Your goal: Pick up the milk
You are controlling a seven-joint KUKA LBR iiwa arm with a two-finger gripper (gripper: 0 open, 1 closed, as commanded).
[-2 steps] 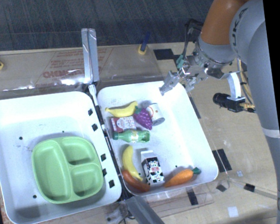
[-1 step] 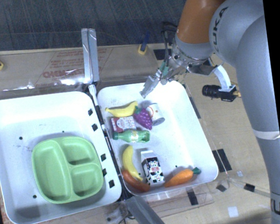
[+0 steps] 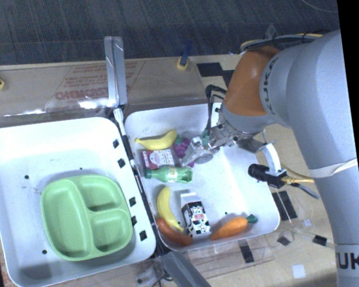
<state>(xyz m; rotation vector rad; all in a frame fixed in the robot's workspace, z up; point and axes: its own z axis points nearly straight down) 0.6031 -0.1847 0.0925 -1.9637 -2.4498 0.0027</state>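
Note:
The milk (image 3: 196, 218) is a small white carton with black cow patches. It stands near the front of the right bin (image 3: 237, 184), between a banana and a carrot. My gripper (image 3: 200, 151) hangs over the middle of that bin, well behind the milk and apart from it. It is right beside the purple grapes (image 3: 181, 148) and above the green bottle (image 3: 168, 175). The grey wrist and orange band reach in from the right.
Also in the right bin are a banana (image 3: 156, 140) at the back, a maroon carton (image 3: 156, 158), a second banana (image 3: 165, 207), a red-brown item (image 3: 173, 235) and a carrot (image 3: 230, 227). The left bin (image 3: 11, 161) holds a green divided plate (image 3: 87, 216).

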